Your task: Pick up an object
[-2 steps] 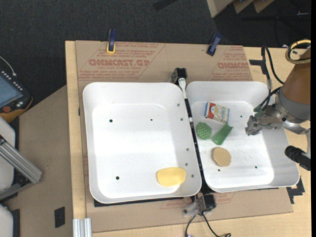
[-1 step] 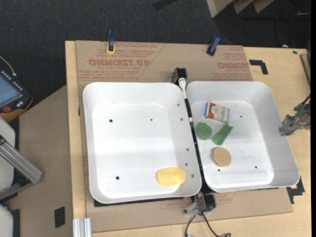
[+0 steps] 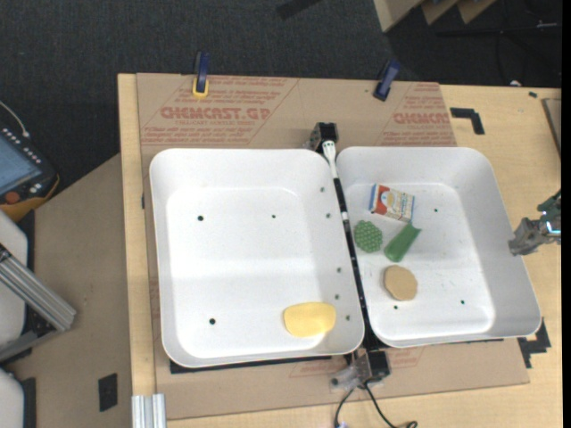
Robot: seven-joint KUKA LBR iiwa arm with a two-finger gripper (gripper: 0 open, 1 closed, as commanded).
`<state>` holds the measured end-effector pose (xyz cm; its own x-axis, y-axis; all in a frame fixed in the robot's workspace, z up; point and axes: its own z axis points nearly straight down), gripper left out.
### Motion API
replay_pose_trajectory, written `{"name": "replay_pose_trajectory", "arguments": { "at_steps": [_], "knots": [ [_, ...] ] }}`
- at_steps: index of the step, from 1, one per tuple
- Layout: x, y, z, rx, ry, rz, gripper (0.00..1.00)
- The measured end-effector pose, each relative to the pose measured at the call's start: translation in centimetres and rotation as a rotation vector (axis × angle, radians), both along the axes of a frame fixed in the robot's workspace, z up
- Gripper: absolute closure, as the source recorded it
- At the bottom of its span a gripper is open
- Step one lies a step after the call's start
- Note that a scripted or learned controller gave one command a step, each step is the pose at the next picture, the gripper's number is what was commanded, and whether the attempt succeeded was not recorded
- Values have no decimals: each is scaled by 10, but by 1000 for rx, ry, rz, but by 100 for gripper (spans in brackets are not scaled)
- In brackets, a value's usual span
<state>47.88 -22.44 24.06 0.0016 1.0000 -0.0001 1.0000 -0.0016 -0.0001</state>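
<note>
The right bin [image 3: 473, 239] holds a small white, red and blue box [image 3: 392, 203], a round green textured piece [image 3: 367, 235], a green oblong block [image 3: 401, 242] and a tan round disc [image 3: 401, 283]. In the left bin [image 3: 178, 239] a yellow oval lump [image 3: 310, 319] lies near the front right corner. My gripper [image 3: 535, 233] hangs at the far right, over the right bin's outer rim, well apart from every object, with nothing seen in it.
Both bins rest on a cardboard sheet [image 3: 268, 105] held by a yellow-tipped clamp [image 3: 201, 77] and a blue clamp [image 3: 386, 79] at the back. A black divider strip [image 3: 343, 221] runs between the bins. Equipment stands off the bench to the left.
</note>
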Motion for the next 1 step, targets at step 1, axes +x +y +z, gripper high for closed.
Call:
{"name": "replay_pose_trajectory", "arguments": {
  "at_steps": [1],
  "knots": [
    [1, 0, 0, -1, -1, 1, 100]
  ]
}}
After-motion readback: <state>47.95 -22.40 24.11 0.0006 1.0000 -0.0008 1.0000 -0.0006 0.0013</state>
